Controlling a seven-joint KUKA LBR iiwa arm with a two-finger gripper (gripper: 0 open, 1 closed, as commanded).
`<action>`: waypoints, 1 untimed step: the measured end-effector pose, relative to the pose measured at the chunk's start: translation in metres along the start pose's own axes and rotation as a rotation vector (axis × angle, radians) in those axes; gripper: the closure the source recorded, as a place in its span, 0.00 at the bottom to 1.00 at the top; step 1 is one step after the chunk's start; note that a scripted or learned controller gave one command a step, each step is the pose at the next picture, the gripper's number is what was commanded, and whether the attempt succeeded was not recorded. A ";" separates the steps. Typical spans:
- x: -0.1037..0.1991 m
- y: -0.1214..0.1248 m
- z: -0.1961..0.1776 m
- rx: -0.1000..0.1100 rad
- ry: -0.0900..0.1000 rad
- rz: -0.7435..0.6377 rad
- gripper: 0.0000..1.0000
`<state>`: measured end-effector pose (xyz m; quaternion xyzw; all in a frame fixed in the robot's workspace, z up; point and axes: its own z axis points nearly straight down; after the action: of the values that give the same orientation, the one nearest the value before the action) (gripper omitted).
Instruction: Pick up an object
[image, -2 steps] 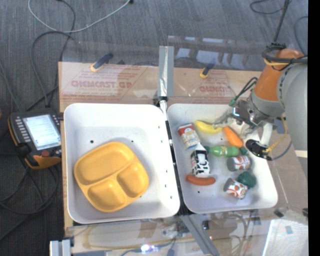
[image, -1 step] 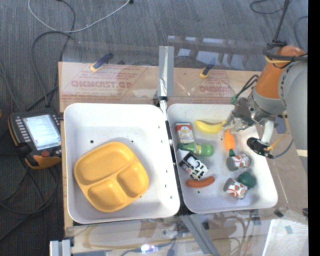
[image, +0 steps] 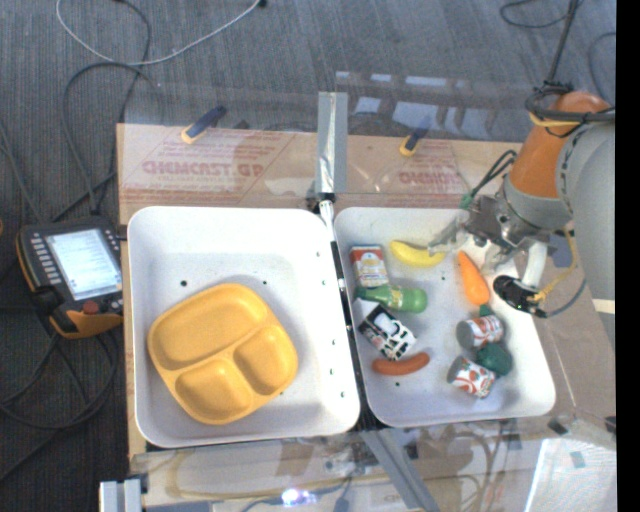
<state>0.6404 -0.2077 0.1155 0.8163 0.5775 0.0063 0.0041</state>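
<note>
The gripper (image: 470, 237) hangs over the upper part of the right bin (image: 545, 395), at the end of the arm (image: 545, 165) that comes in from the right, and whether it is wide or narrow cannot be told from this slanted view, since the wrist body covers the working end; nothing can be seen held. Taking the banana (image: 415, 253) as the landmark: it lies near the bin's top wall, its long axis running roughly left to right with a slight curve, and the gripper sits just beside its right end, slightly above in the view. This makes it the nearest candidate, so a short shift toward the banana's middle looks like the move that matters, with the close set across its narrow width. The carrot (image: 474, 279) lies just right of and below the banana, its long axis slanting from upper left to lower right, also close under the wrist. A small carton (image: 369, 266) sits just left of the banana, and a green bottle (image: 395, 297) lies below it, roughly parallel to it. Further below come a black-and-white toy (image: 387, 333) and a sausage (image: 401, 363), well apart from the gripper. The left bin (image: 170, 225) holds a yellow tray (image: 222, 352), far from the banana.
</note>
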 end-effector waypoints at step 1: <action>0.013 0.029 0.025 0.023 0.002 -0.082 0.00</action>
<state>0.6725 -0.2050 0.0909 0.7920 0.6105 0.0002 -0.0056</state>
